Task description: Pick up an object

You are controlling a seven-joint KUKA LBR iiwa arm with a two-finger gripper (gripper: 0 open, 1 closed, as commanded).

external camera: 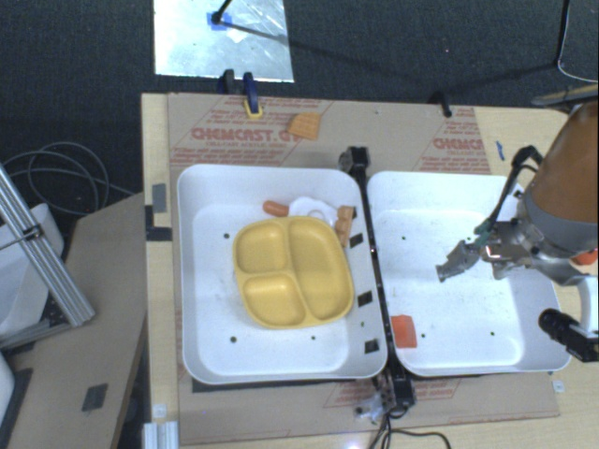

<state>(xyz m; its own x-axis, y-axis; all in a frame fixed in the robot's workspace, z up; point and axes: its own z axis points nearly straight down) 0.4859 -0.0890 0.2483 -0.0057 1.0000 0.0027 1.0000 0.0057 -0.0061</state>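
Now, small orange block (402, 330) sits in right bin (524, 349), near its front-left corner. Nothing else lies close by. Gripper (451, 269) hangs over bin middle, up and right of block, holding nothing; can't tell how wide. Good plan: slide over block, go straight down, squeeze gently. Yellow tray (292, 272) rests in left bin (201, 344).

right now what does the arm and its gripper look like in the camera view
The arm enters from the right as a rounded body, orange-brown on top with a grey section beneath. A dark cable loops along its left side. The gripper is a grey metallic assembly that narrows toward the tip, with a small green spot near its middle. A black cylindrical part sticks out below it.
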